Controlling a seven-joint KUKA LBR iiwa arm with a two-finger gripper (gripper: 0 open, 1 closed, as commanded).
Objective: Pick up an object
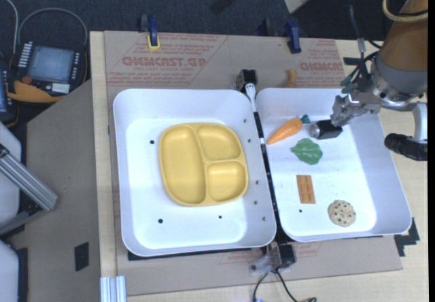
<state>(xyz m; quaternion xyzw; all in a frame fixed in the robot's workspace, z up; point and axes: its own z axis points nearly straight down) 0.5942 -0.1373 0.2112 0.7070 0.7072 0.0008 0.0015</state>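
Note:
In the right bin [387, 178] lie an orange carrot [284, 130], a green leaf piece [307, 151], an orange-brown rectangular strip [306, 189] and a round speckled cookie [341, 213]. My gripper [327, 129] hangs at the bin's upper middle, just right of the carrot's green tip and a little above the leaf. Nothing shows between its dark fingertips. The arm comes in from the right.
The left bin [136, 178] holds a yellow divided plate [202, 162] with three compartments. A black divider bar [259, 151] runs between the bins. Blue clamps [153, 30] sit at the cardboard bench's back edge. A pendant screen [49, 62] lies off to the far left.

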